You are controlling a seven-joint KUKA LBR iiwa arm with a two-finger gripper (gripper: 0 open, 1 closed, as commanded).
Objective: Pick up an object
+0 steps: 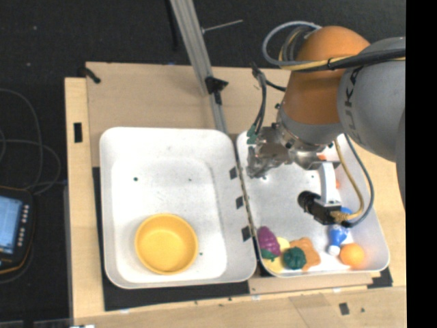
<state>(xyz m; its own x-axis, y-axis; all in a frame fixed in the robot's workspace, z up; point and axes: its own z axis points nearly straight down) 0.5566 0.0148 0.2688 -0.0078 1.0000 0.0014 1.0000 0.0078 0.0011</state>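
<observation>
Saw a purple object (267, 240) lying in the right bin (293, 183), in its lower-left corner by the wall; noted a dark green object (295, 257) just right of it along that bin's lower edge, touching a flat orange piece (311, 250); spotted an orange ball (352, 255) in the right bin's lower-right corner, with a small blue-and-white object (337, 236) just above it; found all five resting on the right bin's floor. Placed the gripper (257, 164) over the right bin's upper-left part, close to its left wall and well apart from the cluster below; could not tell whether wide or narrow, nor whether holding anything. Traced the grey arm (372, 108) with its orange band out over the right bin's upper-right side. Saw the left bin (171, 159) set directly against the right bin's left wall; noted a yellow bowl (166, 243) upright in it, about level with the right bin's lower edge.
</observation>
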